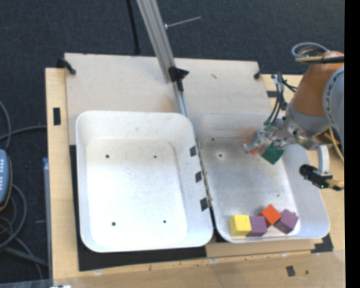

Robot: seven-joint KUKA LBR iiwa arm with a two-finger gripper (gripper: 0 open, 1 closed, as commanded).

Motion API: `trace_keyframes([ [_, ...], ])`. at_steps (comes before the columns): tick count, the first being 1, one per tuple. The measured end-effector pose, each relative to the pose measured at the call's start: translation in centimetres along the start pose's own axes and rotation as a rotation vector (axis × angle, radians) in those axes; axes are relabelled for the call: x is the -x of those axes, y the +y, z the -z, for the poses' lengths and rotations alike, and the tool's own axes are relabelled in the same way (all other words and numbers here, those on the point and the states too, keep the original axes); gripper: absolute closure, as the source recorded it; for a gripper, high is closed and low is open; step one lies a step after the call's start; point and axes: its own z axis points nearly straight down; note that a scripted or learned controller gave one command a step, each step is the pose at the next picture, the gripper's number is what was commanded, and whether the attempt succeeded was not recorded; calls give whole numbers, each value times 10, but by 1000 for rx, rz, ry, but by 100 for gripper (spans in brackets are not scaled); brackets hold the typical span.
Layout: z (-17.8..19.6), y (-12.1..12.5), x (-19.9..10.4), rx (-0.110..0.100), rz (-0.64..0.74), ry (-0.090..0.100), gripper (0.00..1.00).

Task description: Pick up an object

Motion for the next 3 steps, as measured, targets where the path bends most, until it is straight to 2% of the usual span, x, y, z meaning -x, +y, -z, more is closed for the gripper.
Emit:
trace_keyframes([
  [1, -2, 14, -9, 0, 0, 1, 0],
  [2, -2, 15, -10, -2, 3, 0, 0],
  [3, -15, 11, -14, -31, -4, 10, 0],
])
